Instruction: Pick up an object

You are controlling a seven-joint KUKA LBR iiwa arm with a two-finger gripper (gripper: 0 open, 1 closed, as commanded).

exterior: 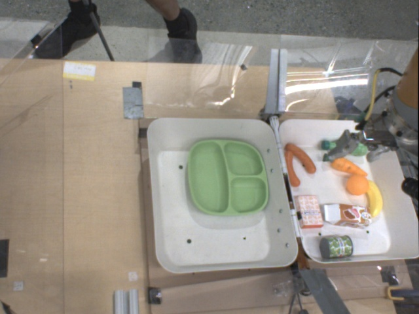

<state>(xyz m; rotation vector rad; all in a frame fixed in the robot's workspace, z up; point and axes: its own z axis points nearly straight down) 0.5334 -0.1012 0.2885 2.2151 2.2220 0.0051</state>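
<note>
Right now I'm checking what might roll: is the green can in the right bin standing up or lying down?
Lying down. The can shows its long green side, ends pointing left and right.

Two white bins sit side by side on the bench: the left bin (163, 254) holds one green divided plate (228, 176) with three compartments. The right bin (386, 241) holds one red sausage (300, 157), one carrot (348, 167), one orange (357, 185), one banana (374, 199), one green can (336, 246), one teal item (326, 145) at its far side, and two small printed packets, a pink-and-white one (308, 211) and a red-and-white one (348, 215).
</note>
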